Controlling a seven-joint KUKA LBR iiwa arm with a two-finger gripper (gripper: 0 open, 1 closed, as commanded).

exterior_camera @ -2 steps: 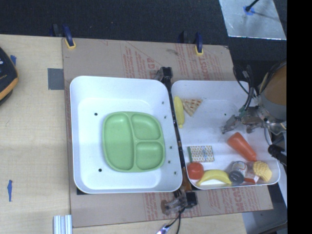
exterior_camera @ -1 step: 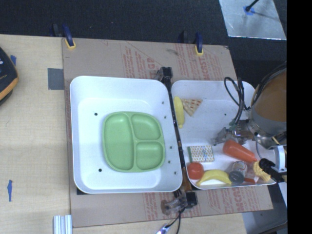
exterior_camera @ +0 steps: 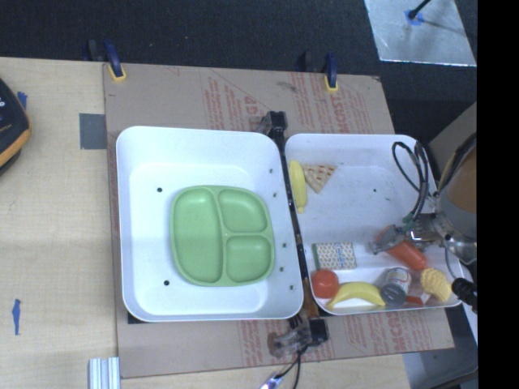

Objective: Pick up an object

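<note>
My gripper (exterior_camera: 391, 241) sits low over the right side of the right bin (exterior_camera: 357, 148), with the arm coming in from the right edge. An orange-red carrot-like toy (exterior_camera: 407, 256) lies right under and beside the gripper tip; I cannot tell whether they touch. Along the bin's front edge lie a red tomato (exterior_camera: 325, 282), a yellow banana (exterior_camera: 355, 296), a small silver can (exterior_camera: 395, 284) and a yellow corn cob (exterior_camera: 435, 282). A patterned cracker packet (exterior_camera: 335, 255) lies left of the gripper. At the back left are a pale banana (exterior_camera: 298, 184) and a pizza slice (exterior_camera: 319, 175).
The left bin (exterior_camera: 146, 148) holds a green divided plate (exterior_camera: 221, 234). A black cable (exterior_camera: 409, 168) loops over the right bin's far right corner. Clamps hold the cardboard sheet (exterior_camera: 211, 96) at the back. A yellow and black device (exterior_camera: 10, 128) lies at the left edge.
</note>
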